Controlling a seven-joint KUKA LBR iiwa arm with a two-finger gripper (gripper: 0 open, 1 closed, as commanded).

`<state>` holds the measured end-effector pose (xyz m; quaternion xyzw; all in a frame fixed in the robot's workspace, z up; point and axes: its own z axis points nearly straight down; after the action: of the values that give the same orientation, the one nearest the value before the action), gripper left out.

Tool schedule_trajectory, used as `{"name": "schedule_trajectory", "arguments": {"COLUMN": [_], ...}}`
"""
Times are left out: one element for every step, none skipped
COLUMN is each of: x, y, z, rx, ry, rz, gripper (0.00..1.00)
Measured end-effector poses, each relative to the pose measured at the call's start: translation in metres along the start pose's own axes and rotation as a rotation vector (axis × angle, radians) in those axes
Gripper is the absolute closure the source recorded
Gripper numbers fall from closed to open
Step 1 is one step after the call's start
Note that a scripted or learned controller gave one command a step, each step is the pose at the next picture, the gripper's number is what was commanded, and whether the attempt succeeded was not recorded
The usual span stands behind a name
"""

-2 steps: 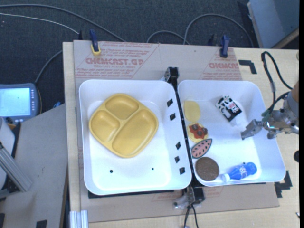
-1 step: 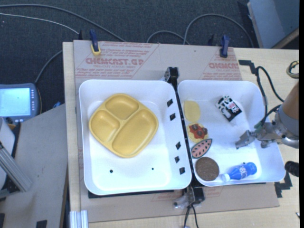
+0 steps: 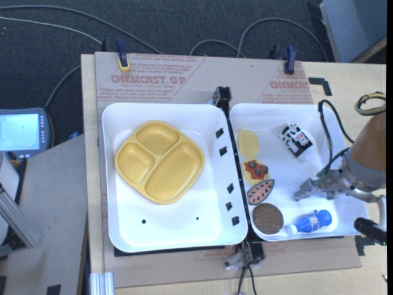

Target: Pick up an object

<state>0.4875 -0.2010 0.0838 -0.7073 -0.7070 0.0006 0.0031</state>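
Nothing is being lifted yet: the end effector (image 3: 302, 193) is hovering low in the right bin (image 3: 334, 125), whether spread or pinching I cannot tell, while the blue bottle (image 3: 311, 221) is lying just beside it.

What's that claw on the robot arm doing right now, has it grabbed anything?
Gripper: low over the right white bin, nothing visibly held; whether it is open or closed cannot be told. The blue plastic bottle lies nearby, untouched.

Bright even overhead light, soft shadows, mild glare (white bins (image 3: 116, 183)), slightly grainy
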Motion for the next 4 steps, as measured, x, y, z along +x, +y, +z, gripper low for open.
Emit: {"name": "schedule_trajectory", "arguments": {"x": [0.0,0.003,0.003,0.003], "y": [0.001,0.01,0.015,0.016], "z": [-0.014,-0.073,-0.137,-0.138], "rx": [-0.006,-0.011,-0.014,-0.007], "ry": [-0.002,-0.006,-0.007,-0.004], "rz": [0.001,-0.002,-0.003,-0.002], "gripper": [1.0,1.0,1.0,1.0]}}
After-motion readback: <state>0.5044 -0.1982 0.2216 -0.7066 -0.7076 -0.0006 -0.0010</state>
